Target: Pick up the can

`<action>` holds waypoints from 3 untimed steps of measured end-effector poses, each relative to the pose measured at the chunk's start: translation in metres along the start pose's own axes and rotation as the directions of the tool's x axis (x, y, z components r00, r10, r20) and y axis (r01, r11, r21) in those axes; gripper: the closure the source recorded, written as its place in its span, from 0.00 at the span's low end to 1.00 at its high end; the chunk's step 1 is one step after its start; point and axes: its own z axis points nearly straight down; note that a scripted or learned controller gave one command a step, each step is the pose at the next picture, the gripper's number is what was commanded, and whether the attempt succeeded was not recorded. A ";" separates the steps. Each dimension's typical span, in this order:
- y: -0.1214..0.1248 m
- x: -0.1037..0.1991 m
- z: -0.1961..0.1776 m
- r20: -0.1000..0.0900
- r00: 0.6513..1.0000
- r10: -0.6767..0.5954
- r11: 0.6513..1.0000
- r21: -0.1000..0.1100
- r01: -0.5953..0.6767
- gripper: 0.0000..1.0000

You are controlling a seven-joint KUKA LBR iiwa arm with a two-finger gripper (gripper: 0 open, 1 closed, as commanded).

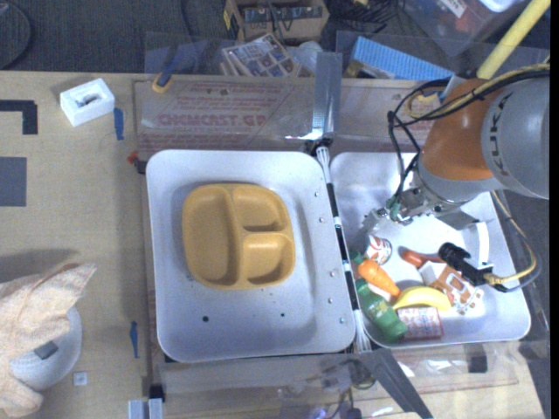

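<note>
The bench (61, 225) is carrying two white bins. The left bin (166, 190) is holding a yellow divided tray (238, 234). The right bin (511, 317) is holding the can (378, 250) near its left wall, just above a carrot (381, 277), a green bottle (383, 312) and a banana (421, 298). The arm (489, 138) is showing part of "KUKA". The gripper (395, 209) is hanging just above the can; whether it is apart or together cannot be told.

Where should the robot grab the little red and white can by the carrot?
Probably its round sides near the top, coming straight down from above. The can seems upright, with the bin wall close beside it and the carrot crowding it, so sideways approaches look blocked.
</note>
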 end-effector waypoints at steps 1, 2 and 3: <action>-0.041 0.016 -0.001 0.002 0.984 -0.177 0.984 -0.002 0.177 0.00; -0.102 0.032 -0.007 0.001 0.991 -0.133 0.991 0.002 0.133 0.00; -0.101 0.030 -0.019 0.005 0.992 -0.128 0.992 -0.004 0.128 1.00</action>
